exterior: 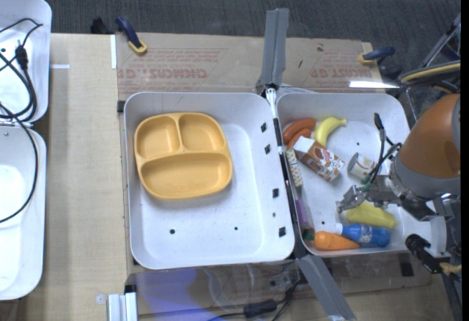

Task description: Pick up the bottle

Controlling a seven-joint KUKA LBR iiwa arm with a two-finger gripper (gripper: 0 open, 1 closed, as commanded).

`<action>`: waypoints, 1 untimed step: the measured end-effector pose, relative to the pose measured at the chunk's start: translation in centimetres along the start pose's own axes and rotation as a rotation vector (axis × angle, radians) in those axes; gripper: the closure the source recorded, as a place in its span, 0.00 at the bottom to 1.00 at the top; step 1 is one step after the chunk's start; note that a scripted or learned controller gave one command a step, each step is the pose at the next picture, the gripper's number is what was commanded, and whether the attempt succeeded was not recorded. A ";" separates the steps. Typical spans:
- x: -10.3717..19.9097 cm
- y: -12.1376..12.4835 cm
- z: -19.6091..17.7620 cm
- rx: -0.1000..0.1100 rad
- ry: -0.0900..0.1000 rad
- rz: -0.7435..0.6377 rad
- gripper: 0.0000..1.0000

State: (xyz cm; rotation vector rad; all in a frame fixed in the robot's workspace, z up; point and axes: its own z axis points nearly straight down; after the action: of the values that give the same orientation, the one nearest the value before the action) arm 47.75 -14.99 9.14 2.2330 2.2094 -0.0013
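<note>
Clearly, the bottle (366,235) lies on its side near the front wall of the right bin (396,103), blue, between a carrot (331,240) and a yellow piece (372,215). It looks light, stiff and slippery, so the round middle is the best hold. The gripper (353,201) hangs just above it; whether the jaws are apart I cannot tell.

The bins (146,239) were white. The divided plate (183,155) was orange-yellow. The bottle (364,235) was blue with a white cap, the carrot (331,240) orange, the banana (329,127) yellow, the carton (320,159) brown and white.
</note>
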 end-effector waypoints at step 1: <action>-3.2 0.0 0.0 -0.001 0.000 -0.356 0.00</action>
State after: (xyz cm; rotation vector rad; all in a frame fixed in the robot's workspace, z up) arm 47.75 -18.22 9.18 1.8060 2.5696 -0.0011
